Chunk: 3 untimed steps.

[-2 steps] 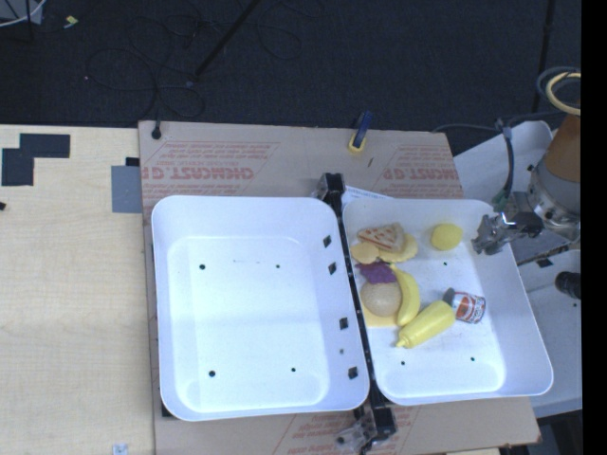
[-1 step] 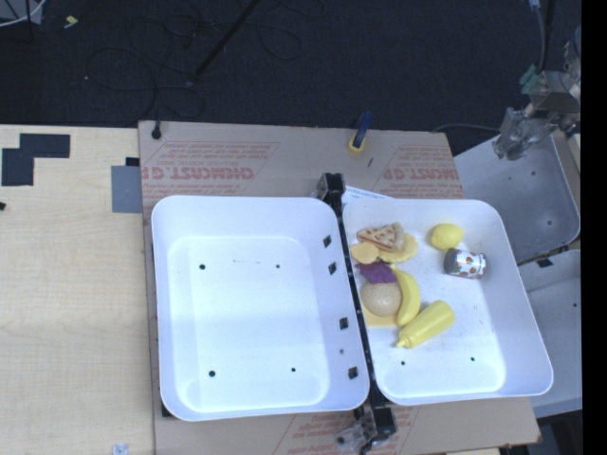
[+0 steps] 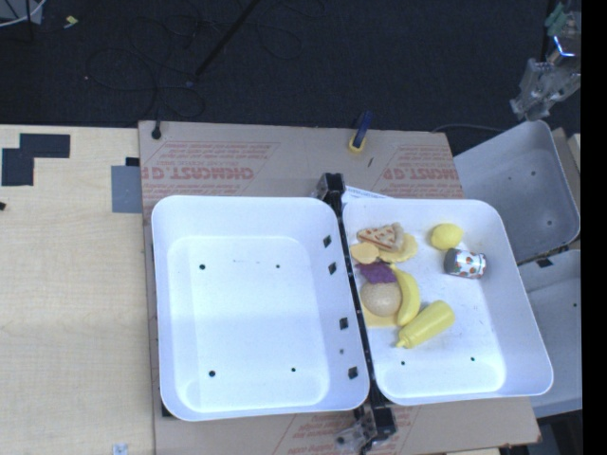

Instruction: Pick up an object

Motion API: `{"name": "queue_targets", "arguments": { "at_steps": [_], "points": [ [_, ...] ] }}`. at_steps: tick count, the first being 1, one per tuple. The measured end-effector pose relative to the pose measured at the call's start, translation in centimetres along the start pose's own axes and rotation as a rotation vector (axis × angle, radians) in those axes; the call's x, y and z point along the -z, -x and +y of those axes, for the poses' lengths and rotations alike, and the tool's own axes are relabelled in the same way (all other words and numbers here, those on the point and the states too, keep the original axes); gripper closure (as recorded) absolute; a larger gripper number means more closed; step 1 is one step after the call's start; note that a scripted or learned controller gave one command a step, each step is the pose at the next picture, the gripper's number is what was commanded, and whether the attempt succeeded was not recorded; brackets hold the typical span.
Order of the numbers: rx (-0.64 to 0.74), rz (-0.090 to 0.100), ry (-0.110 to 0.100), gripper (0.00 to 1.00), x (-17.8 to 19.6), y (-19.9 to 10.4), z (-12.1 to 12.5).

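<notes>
The arm's gripper [image 3: 548,81] sits at the top right corner, well apart from both bins; it's too small & blurred to tell how its jaws stand. The right shallow white plastic bin [image 3: 512,368] holds the toys w/ a yellow plastic banana [image 3: 410,294], a yellow mustard-type squeeze bottle [image 3: 426,323], a round yellow lemon [image 3: 447,236], a small silver can [image 3: 465,263], poss. a waffle wedge [image 3: 382,236]. The left white bin [image 3: 180,254] lies beside it on the worktop.

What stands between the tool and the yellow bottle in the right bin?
Nothing visible does. The tool hangs above the bench's far right corner, outside the right bin. The yellow bottle lies uncovered, with the banana close beside it.
</notes>
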State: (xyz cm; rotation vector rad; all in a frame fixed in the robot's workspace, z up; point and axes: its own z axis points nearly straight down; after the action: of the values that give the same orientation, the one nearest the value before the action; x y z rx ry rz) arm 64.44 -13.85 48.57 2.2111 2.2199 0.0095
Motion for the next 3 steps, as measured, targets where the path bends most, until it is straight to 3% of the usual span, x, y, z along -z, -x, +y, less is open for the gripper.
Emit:
{"name": "queue_targets", "arguments": {
  "at_steps": [1,2,3],
  "points": [
    [-0.002,0.001,-0.007,1.0,5.5,-1.7,0.0],
    [-0.007,0.005,-0.028,1.0,-8.2,-2.4,-0.2],
    [0.0,0.001,-0.003,1.0,1.4,-5.5,0.0]
  ]
}}
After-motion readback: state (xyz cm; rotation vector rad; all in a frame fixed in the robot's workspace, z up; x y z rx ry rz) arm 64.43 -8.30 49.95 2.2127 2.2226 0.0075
